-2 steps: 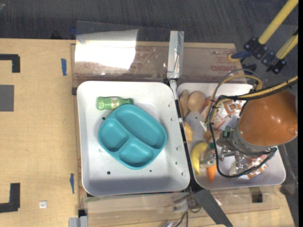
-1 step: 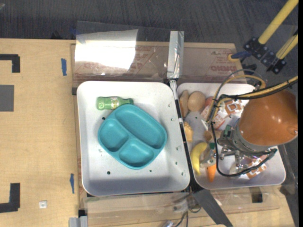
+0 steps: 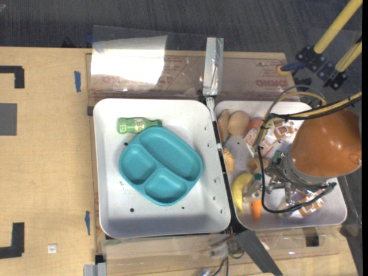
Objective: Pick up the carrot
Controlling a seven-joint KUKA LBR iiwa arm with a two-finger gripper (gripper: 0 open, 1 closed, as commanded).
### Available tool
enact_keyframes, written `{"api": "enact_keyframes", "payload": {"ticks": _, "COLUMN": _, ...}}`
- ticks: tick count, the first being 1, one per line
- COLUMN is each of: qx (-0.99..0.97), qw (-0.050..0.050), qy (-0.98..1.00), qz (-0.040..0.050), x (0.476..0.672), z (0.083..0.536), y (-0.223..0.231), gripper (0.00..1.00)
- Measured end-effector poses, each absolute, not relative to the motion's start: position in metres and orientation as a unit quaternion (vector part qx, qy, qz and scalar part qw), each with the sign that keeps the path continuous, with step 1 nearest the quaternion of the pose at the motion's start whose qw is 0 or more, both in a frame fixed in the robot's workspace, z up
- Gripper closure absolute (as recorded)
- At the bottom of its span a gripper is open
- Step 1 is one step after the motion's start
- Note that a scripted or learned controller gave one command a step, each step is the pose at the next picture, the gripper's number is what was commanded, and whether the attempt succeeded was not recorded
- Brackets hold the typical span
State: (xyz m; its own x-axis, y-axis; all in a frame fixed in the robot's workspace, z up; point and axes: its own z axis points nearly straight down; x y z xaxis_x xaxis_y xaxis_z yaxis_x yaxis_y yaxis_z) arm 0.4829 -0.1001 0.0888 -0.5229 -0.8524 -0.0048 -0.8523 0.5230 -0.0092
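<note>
The carrot (image 3: 256, 210) is a small orange piece near the front left corner of the right bin (image 3: 339, 214), just right of a yellow banana (image 3: 240, 190). My gripper (image 3: 286, 194) hangs low over the right bin under the arm's orange band (image 3: 325, 144), wrapped in black cables. It stands just right of the carrot, and I cannot see whether it touches it. The arm hides much of the bin's middle.
The right bin also holds brownish round foods (image 3: 237, 122) at the back and small packets (image 3: 280, 132). In the left bin (image 3: 109, 154) lie a teal divided plate (image 3: 161, 164) and a green bottle (image 3: 137, 125). A metal divider (image 3: 218, 154) separates the bins.
</note>
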Motion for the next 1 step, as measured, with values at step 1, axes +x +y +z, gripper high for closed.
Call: {"api": "enact_keyframes", "payload": {"ticks": 1, "qx": -0.447, "qw": 0.004, "qy": 0.894, "qz": -0.0028, "x": 0.4826, "z": 0.0888, "y": -0.0993, "gripper": 0.00}}
